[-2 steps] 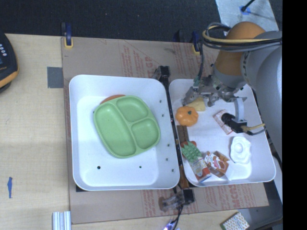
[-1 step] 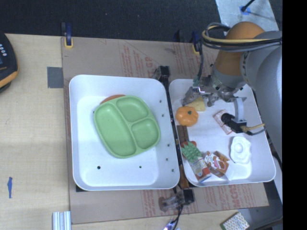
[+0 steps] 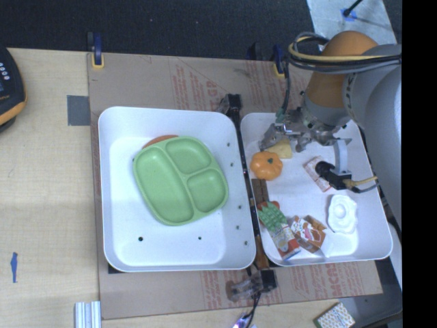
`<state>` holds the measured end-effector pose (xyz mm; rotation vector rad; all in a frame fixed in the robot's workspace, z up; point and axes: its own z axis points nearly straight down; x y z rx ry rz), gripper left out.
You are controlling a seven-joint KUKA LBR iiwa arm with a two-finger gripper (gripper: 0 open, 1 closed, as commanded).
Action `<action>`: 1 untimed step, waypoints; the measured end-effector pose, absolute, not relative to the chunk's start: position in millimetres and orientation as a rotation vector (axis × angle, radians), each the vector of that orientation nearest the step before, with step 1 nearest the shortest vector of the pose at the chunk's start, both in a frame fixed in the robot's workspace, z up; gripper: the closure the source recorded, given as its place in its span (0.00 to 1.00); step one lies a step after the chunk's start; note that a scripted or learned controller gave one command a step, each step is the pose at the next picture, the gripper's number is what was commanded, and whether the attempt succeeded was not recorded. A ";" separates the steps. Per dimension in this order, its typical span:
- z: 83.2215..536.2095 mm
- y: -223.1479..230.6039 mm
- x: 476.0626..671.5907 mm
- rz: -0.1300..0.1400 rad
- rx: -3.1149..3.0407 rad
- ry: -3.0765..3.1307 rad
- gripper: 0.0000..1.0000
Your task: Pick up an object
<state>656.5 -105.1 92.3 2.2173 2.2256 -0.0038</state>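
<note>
The big grey arm [image 3: 372, 80] comes in from 3 o'clock and bends down over the far end of the right bin [image 3: 365, 251]. Its orange band sits up high near 1 o'clock. The gripper [image 3: 295, 130] hangs low at the 12 o'clock end of that bin. It is too dark and crowded there to tell if it is open or closed, or if it has hold of anything. A small yellowish piece [image 3: 280, 149] lies right under it.

There are two white bins, side by side. The left bin [image 3: 123, 244] has one green plate [image 3: 181, 178] with three sections, lying near its middle. A bit of one orange thing [image 3: 162, 139] peeks out from under the plate at 12 o'clock.

The right bin has more things. One small orange pumpkin [image 3: 266, 165] sits by its 9 o'clock wall, just beside the gripper. One pinkish packet [image 3: 315, 168] lies near the middle, with a black part of the arm next to it. One white fried-egg toy [image 3: 341, 212] lies toward 4 o'clock. One bright snack wrapper [image 3: 293, 229] with green and red on it lies at 6 o'clock.

The bins rest on brown cardboard [image 3: 171, 74] on a wooden bench [image 3: 41, 203]. A blue clip [image 3: 97, 48] holds the cardboard at 11 o'clock. A dark gadget [image 3: 8, 84] sits at the 9 o'clock edge.
</note>
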 end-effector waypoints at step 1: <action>92.4 -109.8 656.7 -0.002 2.218 2.224 0.00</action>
